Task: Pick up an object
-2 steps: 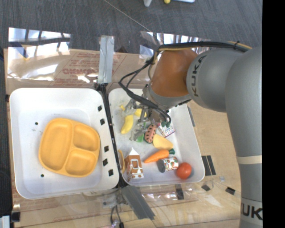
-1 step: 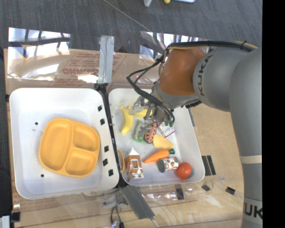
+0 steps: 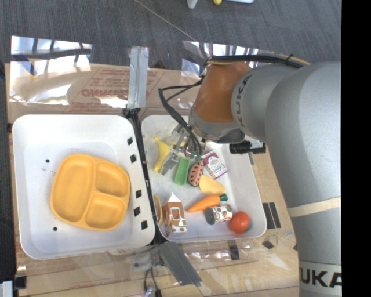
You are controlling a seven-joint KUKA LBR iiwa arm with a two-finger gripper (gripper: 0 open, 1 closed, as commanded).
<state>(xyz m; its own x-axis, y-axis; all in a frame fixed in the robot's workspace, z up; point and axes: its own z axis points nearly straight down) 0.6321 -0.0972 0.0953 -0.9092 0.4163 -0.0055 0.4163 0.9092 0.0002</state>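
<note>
A dark grey carpet point(image 3: 87, 17) with a fine ribbed weave covers the floor beyond the bench. A thin pale line runs slantwise across it near the top middle. The bench top is light wood point(image 3: 272, 174), partly covered by a sheet of brown cardboard point(image 3: 98, 87) with red print. Shiny strips of silver tape point(image 3: 49, 45) catch bright light along the cardboard's far edge. A grey strip of tape point(image 3: 138, 75) runs down its middle.
</note>
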